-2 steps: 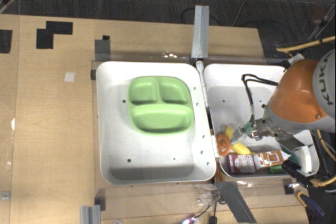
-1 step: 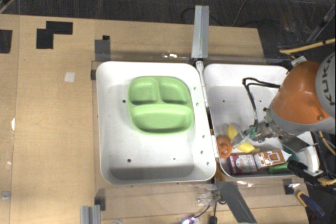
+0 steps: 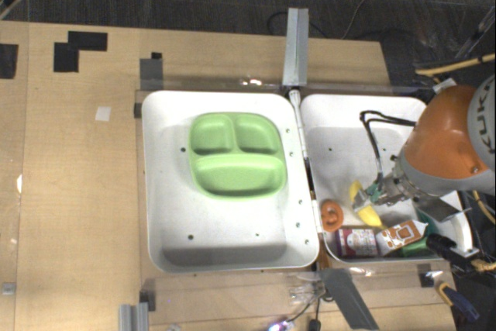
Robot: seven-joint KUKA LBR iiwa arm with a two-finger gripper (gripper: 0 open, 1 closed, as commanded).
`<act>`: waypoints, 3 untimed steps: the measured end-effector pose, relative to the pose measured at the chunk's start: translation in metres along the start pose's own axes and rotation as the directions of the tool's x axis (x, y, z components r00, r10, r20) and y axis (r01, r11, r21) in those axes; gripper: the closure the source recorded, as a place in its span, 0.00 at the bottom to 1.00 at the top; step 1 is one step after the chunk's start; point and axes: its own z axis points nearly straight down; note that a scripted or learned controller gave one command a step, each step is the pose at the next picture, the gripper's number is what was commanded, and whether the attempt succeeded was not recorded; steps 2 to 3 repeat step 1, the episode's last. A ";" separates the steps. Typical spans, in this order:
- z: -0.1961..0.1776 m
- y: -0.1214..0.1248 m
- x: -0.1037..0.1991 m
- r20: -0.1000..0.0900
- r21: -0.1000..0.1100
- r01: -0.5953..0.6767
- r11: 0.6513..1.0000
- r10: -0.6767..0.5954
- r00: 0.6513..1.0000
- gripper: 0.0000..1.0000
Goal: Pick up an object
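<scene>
The right bin point(image 3: 341, 128) holds several small objects along its front edge. A yellow banana-shaped piece point(image 3: 366, 209) lies beside an orange round item point(image 3: 332, 214). A dark maroon packet point(image 3: 360, 242), a brown-orange packet point(image 3: 403, 232) and a green item point(image 3: 416, 247) lie in front of them. My gripper point(image 3: 382, 192) is low in this bin, right at the yellow piece's upper right end. The orange wrist band point(image 3: 442, 139) and the arm cover the bin's right side.
A green divided plate point(image 3: 236, 153) lies in the left bin point(image 3: 167, 190). A metal post point(image 3: 296, 46) stands at the back between the bins. A black cable point(image 3: 372, 128) loops over the right bin's back half.
</scene>
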 end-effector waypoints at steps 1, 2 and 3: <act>-0.082 0.049 0.056 -0.004 0.007 -0.013 1.000 0.013 1.000 1.00; -0.082 0.049 0.056 -0.004 0.007 -0.013 1.000 0.013 1.000 1.00; -0.082 0.049 0.056 -0.004 0.007 -0.013 1.000 0.013 1.000 1.00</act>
